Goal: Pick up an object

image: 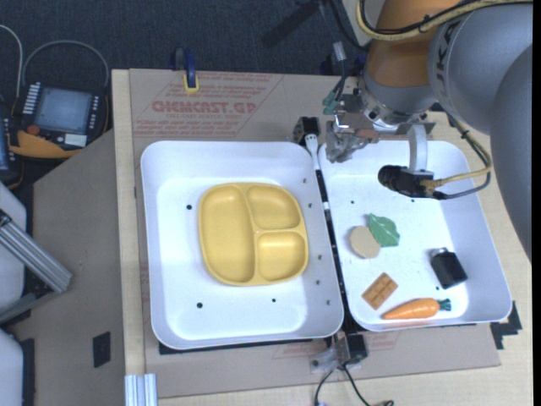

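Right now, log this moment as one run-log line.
gripper: over right bin's far-left corner, fingers unclear | carrot, cracker, black block: lying in right bin | yellow tray: left bin

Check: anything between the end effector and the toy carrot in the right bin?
Nothing visible. The end effector hangs over the right bin's far-left corner; the toy carrot lies at the near edge, with open bin floor between them.

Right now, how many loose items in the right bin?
5: green piece and tan disc mid-bin, touching; black block right; brown wafer and carrot near front. Arm may hide more.
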